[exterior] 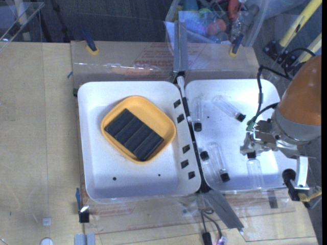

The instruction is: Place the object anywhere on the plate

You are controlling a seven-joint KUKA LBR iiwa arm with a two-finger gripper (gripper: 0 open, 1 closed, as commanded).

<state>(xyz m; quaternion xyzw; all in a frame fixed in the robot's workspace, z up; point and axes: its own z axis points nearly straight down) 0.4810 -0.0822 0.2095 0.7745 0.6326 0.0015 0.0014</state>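
In the left bin (97,182) lies a yellow, rounded-square plate (115,114), and a black ribbed slab (135,131) rests flat on it. Several clear plastic vials with black caps lie in the right bin (230,86): one at the back (227,108), one by the divider (196,117), one near the middle front (214,157). My gripper (253,148) hangs low over the right side of the right bin, just above another clear vial (254,168). The wrist hides what is under it.
A row of black clips (182,131) runs down the divider between the bins. A clear tub of coloured toys (217,9) stands behind the bins. The arm's grey and orange body (304,101) covers the right bin's far right side.
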